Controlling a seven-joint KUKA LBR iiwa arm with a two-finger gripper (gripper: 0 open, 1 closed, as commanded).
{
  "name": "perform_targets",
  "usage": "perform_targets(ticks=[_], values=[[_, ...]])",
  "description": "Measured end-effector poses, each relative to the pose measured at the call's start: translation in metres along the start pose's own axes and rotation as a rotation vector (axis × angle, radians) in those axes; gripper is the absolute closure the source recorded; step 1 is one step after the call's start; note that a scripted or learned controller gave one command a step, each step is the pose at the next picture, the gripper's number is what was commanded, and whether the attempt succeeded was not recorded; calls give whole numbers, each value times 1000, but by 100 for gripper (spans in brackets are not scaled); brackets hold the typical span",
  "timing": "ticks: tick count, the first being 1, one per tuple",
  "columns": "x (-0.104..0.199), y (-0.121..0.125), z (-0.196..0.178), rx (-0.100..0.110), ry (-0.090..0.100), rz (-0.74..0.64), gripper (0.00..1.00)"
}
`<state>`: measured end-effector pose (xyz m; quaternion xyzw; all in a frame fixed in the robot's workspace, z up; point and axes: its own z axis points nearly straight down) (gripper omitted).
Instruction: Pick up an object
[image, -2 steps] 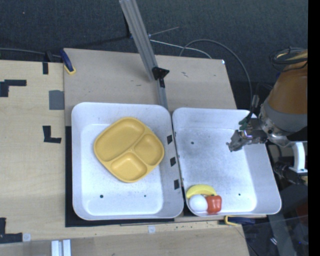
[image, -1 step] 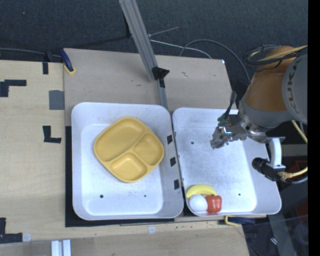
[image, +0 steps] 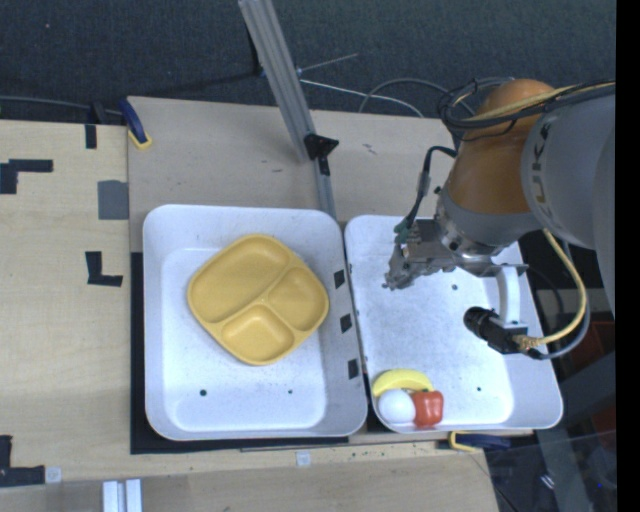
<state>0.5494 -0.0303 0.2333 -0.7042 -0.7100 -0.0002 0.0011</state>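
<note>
Spanning the table (image: 230, 160), two white bins: left bin (image: 160, 300) carries a yellow divided plate (image: 258, 298); arm's tool (image: 398, 275) hangs above right bin (image: 440, 330), grip state unclear. At 6 o'clock corner: banana (image: 400, 379), red pepper (image: 429, 407), white egg (image: 396, 406) touching.

A yellow divided plate (image: 258, 298) lies in one white bin (image: 165, 300); the other white bin (image: 440, 350) holds yellow (image: 402, 379), white (image: 396, 405) and red (image: 429, 407) pieces.

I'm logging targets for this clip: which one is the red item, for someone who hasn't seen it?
Find the right bin and go to its near left corner, where three small things cluster. The red item is rightmost, beside a white ball and below a yellow piece.
</note>
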Motion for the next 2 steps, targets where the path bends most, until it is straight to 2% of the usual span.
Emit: perform_targets(ticks=[1, 2], values=[[46, 27, 0, -1, 0, 1, 100], [101, 40, -7, -1, 0, 0, 100]])
